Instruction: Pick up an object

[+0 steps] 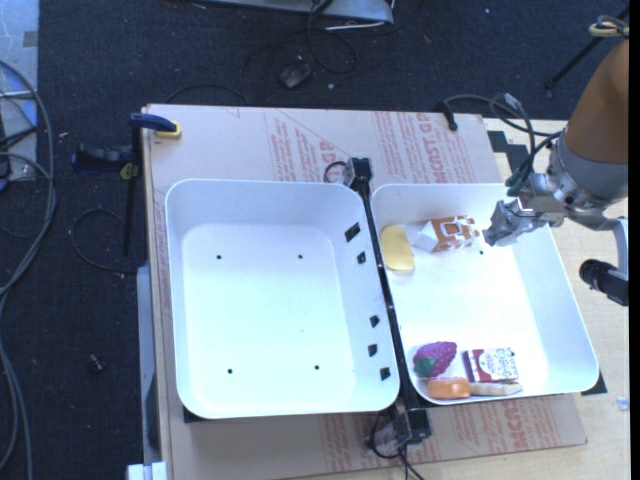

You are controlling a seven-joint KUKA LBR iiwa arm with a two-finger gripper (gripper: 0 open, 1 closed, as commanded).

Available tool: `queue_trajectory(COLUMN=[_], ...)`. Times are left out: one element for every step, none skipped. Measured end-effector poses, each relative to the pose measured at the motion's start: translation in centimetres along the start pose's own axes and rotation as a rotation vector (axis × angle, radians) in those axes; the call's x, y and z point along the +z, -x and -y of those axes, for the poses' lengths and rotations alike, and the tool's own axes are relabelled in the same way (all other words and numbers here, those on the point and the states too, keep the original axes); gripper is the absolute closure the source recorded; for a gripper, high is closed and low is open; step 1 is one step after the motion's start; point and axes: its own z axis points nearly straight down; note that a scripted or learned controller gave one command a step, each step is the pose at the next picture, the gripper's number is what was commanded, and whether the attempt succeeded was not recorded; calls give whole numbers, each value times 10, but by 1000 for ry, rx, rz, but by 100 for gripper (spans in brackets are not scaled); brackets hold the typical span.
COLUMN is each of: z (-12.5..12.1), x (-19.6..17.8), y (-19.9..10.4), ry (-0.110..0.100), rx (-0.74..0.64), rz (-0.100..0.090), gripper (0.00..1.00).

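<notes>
Here, hand (497, 230) low over right bin (560, 298), beside orange-white carton (452, 233), finger spacing perhaps unreadable, cannot tell.

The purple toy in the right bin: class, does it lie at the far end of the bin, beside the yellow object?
No. The purple toy lies at the near end of the right bin, beside a red-and-white packet, while the yellow object lies at the far end.

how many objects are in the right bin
5: yellow piece and white-orange box near its far end; purple item, orange item, red-white packet at the near edge.

Red printed lettering on the cardboard sheet (420, 143) is too faint to read.
</notes>
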Motion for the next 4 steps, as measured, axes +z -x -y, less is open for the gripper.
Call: queue_trajectory(z=[14,20,27,29], x=[-3,3,11,3], y=[-50,-92,-135,-187], ry=[-3,-5,-5,-4], rx=[-3,-2,-2,-4], rz=[-2,-1,-1,-2], gripper=[100,100,100,100])
